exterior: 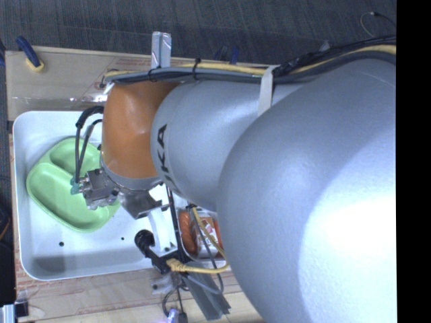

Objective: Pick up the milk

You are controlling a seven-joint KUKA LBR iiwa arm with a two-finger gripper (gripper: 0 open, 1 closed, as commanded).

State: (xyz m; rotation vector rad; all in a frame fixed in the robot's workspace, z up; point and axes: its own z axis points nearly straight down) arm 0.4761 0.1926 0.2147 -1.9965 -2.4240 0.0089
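Pincer [94, 192]: low over the left bin [27, 247], wrist hardware above a green bowl [50, 180]; whether it is open or closed cannot be told, being masked by the wrist. Arm [269, 180]: reaches in from the right, orange band [128, 133] just behind the pincer, bulk covering most of the bench. Step, as judged: the approach; the milk cannot be picked out, unless it is the orange-printed package [202, 234] behind and below the pincer, so the next move calls for locating it and centring over it.
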